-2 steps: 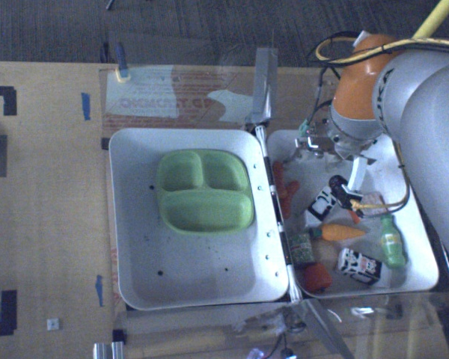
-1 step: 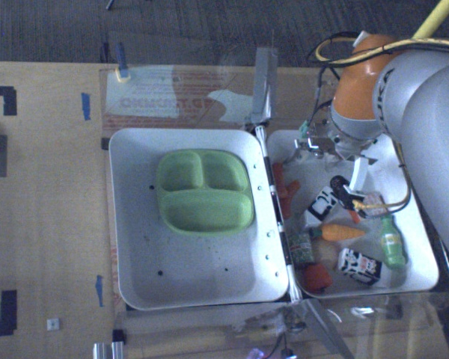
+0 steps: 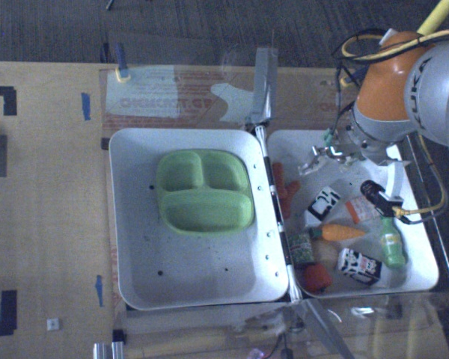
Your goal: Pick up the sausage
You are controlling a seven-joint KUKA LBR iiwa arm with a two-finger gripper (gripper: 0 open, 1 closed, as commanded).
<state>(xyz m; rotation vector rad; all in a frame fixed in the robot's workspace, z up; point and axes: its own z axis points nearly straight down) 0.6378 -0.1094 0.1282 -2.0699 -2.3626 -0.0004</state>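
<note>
Reaching the sausage (image 3: 286,189) cleanly means you bring the gripper (image 3: 325,154) left and down across the right bin (image 3: 423,264), since the sausage lies against that bin's left wall, near the upper end. Line the fingers across its narrow width, not along its length, and leave room on the wall side so one finger does not jam against the divider. It reads as a slim reddish-orange piece, elongated and slightly bent, lying flat. Just right of it sits a black-and-white carton (image 3: 323,203), and lower down a carrot (image 3: 342,232), so descend straight. The gripper hovers over the bin's upper part, carrying nothing; whether its jaws are spread you cannot tell.
</note>
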